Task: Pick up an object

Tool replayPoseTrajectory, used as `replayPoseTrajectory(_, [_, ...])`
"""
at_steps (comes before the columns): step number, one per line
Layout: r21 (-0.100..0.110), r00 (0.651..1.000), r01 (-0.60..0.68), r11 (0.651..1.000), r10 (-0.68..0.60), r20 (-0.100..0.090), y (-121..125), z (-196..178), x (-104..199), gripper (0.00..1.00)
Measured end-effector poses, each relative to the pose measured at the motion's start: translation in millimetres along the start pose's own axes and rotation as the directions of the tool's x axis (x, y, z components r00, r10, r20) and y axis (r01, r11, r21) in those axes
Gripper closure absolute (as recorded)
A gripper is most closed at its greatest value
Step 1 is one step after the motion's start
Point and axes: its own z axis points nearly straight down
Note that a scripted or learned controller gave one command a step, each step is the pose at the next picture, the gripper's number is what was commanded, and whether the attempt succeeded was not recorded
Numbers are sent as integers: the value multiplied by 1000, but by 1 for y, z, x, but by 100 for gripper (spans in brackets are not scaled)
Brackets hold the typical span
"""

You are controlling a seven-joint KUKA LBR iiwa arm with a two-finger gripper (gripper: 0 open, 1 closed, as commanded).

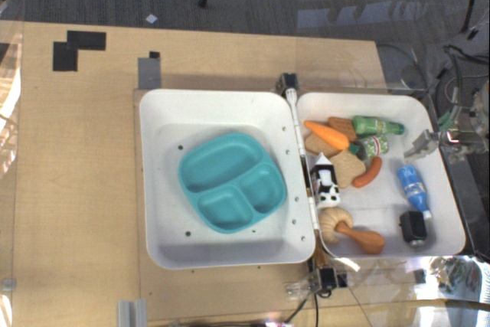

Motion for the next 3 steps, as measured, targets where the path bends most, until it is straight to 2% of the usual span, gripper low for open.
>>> replayPoseTrajectory(1, [-12, 998, -58, 998, 58, 3, 23, 143, -7, 0])
replayPoseTrajectory(2, [-10, 999, -54, 999, 54, 2, 23, 135, -5, 100])
replayPoseTrajectory(3, [-19, 999, 44, 999, -44, 4, 37, -34, 46, 100])
